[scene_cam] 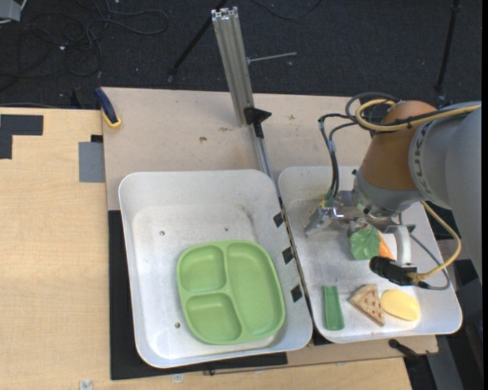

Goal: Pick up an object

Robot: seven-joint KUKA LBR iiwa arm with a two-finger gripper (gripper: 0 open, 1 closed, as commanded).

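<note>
Left bin (pixel 146 210) holds a green tray (pixel 228 291) — jaws' state unclear

It was a robotics lab: a wooden bench (pixel 41 242) carried two white bins (pixel 146 218) side by side, an aluminium post (pixel 234 63) stood at the far edge, and loose cables (pixel 73 31) sprawled over dark carpet (pixel 350 23) beyond.

Two bins sit side by side on the desk. The left bin (pixel 146 218) holds a divided tray (pixel 228 291) toward its front edge. The right bin (pixel 439 319) holds a stick (pixel 333 307), wedge (pixel 368 303) and lemon-shaped piece (pixel 400 305) along its front edge.
</note>
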